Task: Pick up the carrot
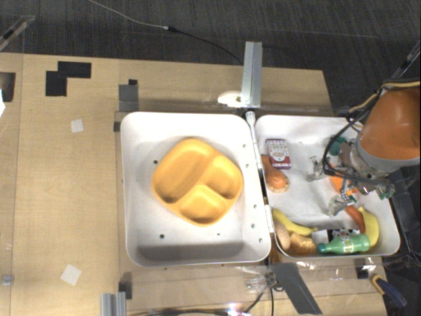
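My hand (342, 188) hangs low in the right bin (296, 127), just above the carrot (356, 217) by the banana (372, 228). Finger spread: cannot tell. Carrot not lifted; grasp remains.

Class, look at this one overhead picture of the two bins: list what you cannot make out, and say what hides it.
1. Carrot: mostly covered by the gripper; a short orange end shows.
2. Gripper fingers: too dark and cluttered to read as open or shut.
3. Arm: cut off by the right edge.
4. Label on the red-and-white packet: too small to read.
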### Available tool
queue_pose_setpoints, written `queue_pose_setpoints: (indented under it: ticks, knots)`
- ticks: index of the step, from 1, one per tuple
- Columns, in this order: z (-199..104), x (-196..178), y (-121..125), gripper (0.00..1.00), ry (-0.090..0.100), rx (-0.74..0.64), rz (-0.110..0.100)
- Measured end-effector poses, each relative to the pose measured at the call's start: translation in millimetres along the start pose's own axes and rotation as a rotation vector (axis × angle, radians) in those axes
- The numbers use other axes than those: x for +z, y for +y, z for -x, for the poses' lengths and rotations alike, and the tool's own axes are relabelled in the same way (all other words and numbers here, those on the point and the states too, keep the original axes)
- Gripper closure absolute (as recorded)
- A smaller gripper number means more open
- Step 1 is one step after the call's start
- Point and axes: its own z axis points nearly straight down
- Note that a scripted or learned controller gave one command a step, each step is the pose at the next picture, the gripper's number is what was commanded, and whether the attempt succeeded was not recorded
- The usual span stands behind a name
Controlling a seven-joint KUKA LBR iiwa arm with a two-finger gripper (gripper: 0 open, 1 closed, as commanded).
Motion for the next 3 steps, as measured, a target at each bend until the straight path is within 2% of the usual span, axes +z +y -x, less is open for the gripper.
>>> queue_pose_setpoints:
  ticks: [1,2,3]
  knots:
    - [3,-14,-1,1.00,-0.006,-0.003,-0.004]
    - [-22,-13,12,1.00,0.007,-0.294,0.006]
    - [-36,-81,79,1.00,0.003,-0.166,0.003]
